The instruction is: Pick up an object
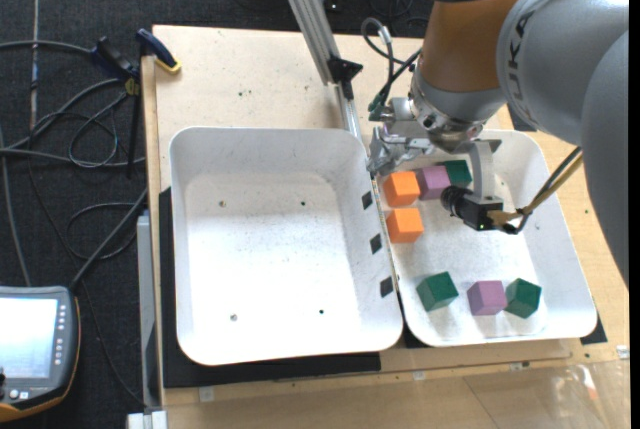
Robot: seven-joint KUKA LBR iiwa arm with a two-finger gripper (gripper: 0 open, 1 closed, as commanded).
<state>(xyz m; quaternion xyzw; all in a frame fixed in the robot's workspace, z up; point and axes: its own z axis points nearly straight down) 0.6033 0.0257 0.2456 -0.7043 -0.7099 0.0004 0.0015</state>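
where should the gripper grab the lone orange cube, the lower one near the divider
Take the lower orange cube from straight above, fingers on its near and far faces. Its left face sits close to the right bin's wall, and the upper orange cube lies just behind, so that gap looks tight.

table: pale wooden board (250, 77) | on it: two shallow white plastic bins side by side, left bin (200, 167), right bin (560, 247) | far-left corner: blue-and-yellow clamp (158, 51)

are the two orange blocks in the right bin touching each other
Apart. The camera view shows a strip of white bin floor between the upper orange block and the lower orange block in the right bin.
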